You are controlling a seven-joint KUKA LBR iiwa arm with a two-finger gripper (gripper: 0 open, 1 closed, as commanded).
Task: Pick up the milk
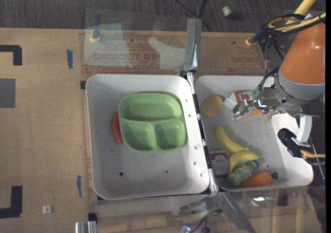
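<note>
The milk (239, 97) looks like a small white carton with orange-red print, lying near the back of the right bin (289, 175). My gripper (245, 109) is low over the carton's front right side, close to it or touching it. The gripper's metal parts hide part of the carton. The grey arm with the orange band (309, 56) reaches in from the right, above the bin's right half.
The right bin also holds a round tan bun (212, 105), two bananas (230, 143), a green bottle (241, 175), a carrot (256, 179) and a red-and-white item (220, 162). In the left bin (103, 175) lie a green divided plate (152, 121) and an orange-red item (116, 127).
</note>
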